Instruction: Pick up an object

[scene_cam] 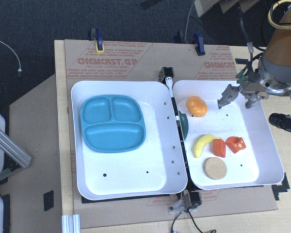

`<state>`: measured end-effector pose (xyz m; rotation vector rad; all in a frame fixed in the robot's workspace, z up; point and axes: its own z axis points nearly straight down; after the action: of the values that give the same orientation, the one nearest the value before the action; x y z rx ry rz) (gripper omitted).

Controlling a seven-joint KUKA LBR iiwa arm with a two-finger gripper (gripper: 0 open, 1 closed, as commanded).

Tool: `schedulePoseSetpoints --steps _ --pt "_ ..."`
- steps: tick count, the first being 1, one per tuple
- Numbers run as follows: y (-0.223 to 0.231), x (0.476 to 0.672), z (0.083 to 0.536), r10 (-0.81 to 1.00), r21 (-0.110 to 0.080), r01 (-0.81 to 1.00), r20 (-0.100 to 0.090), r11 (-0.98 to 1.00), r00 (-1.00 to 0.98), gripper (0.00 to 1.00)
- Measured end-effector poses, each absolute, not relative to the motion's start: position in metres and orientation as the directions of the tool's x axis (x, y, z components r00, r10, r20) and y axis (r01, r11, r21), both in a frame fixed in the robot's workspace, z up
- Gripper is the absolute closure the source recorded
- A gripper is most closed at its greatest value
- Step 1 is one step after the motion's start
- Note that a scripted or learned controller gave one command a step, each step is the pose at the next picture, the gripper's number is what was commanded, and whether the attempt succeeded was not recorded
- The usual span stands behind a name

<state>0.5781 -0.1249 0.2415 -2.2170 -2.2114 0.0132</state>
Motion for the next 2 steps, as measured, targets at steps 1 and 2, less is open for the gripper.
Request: schedulePoseSetpoints --steps 1,2 --pt "-0.125 0.581 0.249 1.0 0.001 1.0 0.0 0.0 0.0 0.0" --pt "-0.129 0.576 0.194 1.0 -0.007 1.0 0.001 -0.001 0.001 0.0"
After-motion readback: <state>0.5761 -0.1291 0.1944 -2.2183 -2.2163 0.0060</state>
